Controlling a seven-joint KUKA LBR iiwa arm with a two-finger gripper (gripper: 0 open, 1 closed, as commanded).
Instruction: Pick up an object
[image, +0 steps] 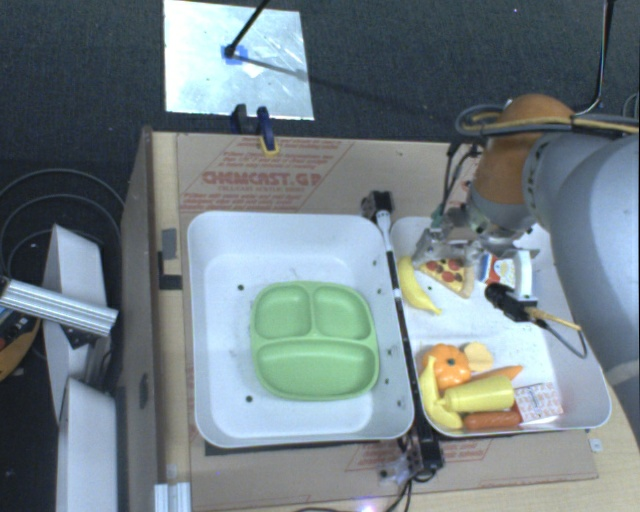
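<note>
In the frame's upper right the pincer (452, 247) hangs low over the right bin (590, 395) — just above a pizza slice (447, 272), banana (412, 287) beside it; its grip state I cannot tell.

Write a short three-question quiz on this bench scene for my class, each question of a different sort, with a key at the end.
1. True or false: the green divided tray lies in the left bin.
2. Multiple choice: where is the gripper? A) over the green tray. B) over the far end of the right bin, above the pizza slice. C) over the cardboard beyond the bins.
3. Short answer: which yellow item lies along the right bin's left wall, next to the pizza slice?

Key
1. True.
2. B.
3. The banana.
</note>
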